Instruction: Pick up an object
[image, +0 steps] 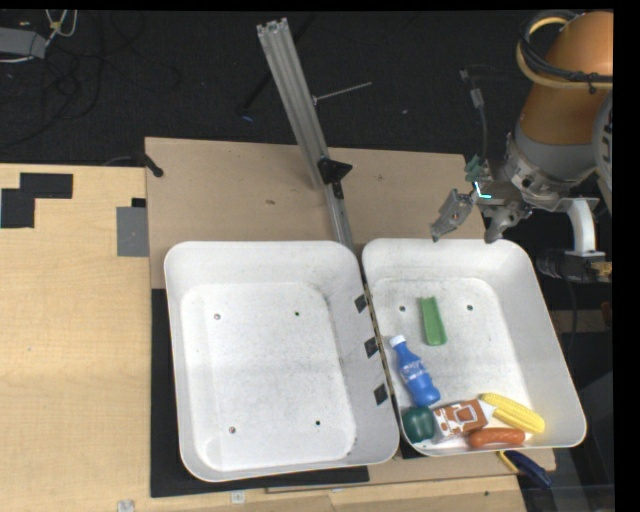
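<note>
Two white bins sit side by side on the tabletop. Spread open and holding nothing, the jaws (469, 220) hang above the right bin's (520, 262) far rim. Inside lie a green block (432, 321), blue bottle (414, 372), yellow corn (513, 412) and red sausage (494, 437), clustered toward its near corner.

white bins (200, 270), green block (432, 321), blue bottle (414, 372), yellow corn (513, 411), orange-banded arm (565, 90)
</note>
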